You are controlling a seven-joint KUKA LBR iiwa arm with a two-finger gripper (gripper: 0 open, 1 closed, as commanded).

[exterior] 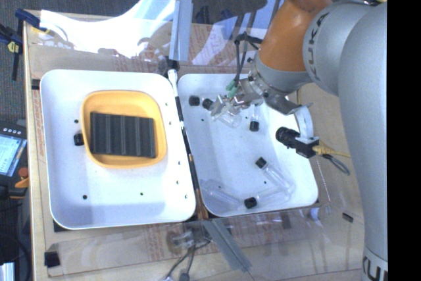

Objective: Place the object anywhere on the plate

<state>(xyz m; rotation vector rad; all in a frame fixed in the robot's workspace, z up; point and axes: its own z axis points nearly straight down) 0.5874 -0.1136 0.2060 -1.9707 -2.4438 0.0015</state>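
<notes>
A yellow plate (122, 101) lies in the left bin (59, 187), with a dark grey ridged block (123, 134) resting on it. In the right bin (223, 154) are several clear vials with black caps: one near the middle right (271, 171), one at the front (250, 203), one at the front left (217, 193), and small ones near the back left (195, 101). My gripper (230, 104) is low over the back of the right bin, right at a clear vial (221, 110) with a black cap. The plate is far to its left.
A small black piece (79, 139) sits in the left bin beside the plate's left rim. A raised divider (185, 141) separates the two bins. The arm's wrist and a black cable fitting (293, 139) hang over the right bin's right side.
</notes>
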